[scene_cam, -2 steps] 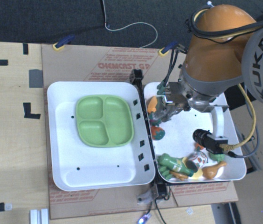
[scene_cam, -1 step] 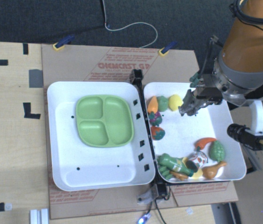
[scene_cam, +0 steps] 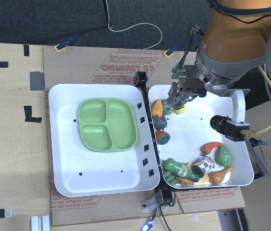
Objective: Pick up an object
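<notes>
A green divided plate [scene_cam: 108,124] lies in the left white bin [scene_cam: 61,143], on a cardboard sheet [scene_cam: 78,64]

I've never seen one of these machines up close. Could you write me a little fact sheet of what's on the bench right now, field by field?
arm: grey and orange, reaching in from the right
gripper: low over the right bin's far left corner, at a small yellow piece
left bin: holds a green divided plate
right bin: toy food along the left wall and heaped in the near corner
grasp: none seen
</notes>
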